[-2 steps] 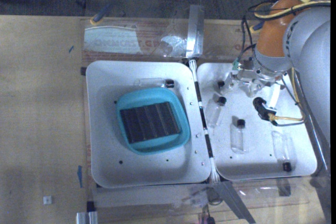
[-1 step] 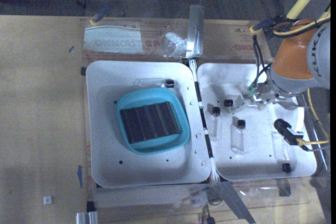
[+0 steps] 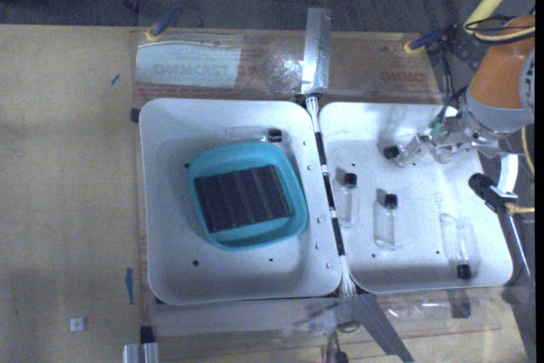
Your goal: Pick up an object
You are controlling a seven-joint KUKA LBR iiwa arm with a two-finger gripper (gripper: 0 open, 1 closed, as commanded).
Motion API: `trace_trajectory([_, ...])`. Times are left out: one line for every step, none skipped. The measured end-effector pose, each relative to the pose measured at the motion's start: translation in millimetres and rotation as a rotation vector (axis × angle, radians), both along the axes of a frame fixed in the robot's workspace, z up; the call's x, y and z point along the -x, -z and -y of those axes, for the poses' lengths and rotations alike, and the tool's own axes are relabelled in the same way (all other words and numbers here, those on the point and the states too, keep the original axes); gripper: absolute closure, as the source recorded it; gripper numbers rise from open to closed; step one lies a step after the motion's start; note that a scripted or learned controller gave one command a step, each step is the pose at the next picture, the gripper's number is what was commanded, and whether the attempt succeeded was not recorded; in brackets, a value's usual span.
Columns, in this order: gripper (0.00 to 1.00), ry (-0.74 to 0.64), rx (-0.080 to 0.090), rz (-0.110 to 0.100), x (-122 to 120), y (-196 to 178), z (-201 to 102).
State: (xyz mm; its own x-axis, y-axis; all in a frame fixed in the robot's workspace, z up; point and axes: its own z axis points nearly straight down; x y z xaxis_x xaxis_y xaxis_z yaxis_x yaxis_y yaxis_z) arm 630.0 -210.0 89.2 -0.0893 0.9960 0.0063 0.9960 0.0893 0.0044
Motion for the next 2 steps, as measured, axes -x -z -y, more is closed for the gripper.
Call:
trace_trajectory([0.00, -0.022, -0.002, -0.017, -36.2, 2.5, -9.0])
trace_trajectory([1.00, -0.026, 0.001, -0.014, -37.4, -8.5, -9.8])
